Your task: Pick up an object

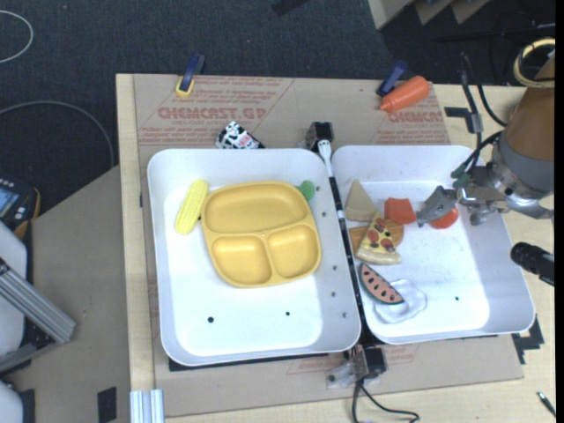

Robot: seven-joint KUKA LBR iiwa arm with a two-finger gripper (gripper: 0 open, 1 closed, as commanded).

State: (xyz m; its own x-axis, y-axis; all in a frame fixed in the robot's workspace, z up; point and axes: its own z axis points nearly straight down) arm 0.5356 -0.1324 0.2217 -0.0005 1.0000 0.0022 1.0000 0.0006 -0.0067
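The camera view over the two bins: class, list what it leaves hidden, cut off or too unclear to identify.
- End effector: blurred, so its grip state is unclear.
- Red object: partly covered by the end effector; identity and contact unclear.
- Green item: mostly hidden behind the yellow divided plate.
- Arm: cut off by the right edge.
- Black-and-white item behind the left bin: too small to identify.

Gripper (pixel 438 208) partly hides a red object (pixel 446 218).

Dark carpet floor (pixel 106 25) around bench (pixel 264 104)
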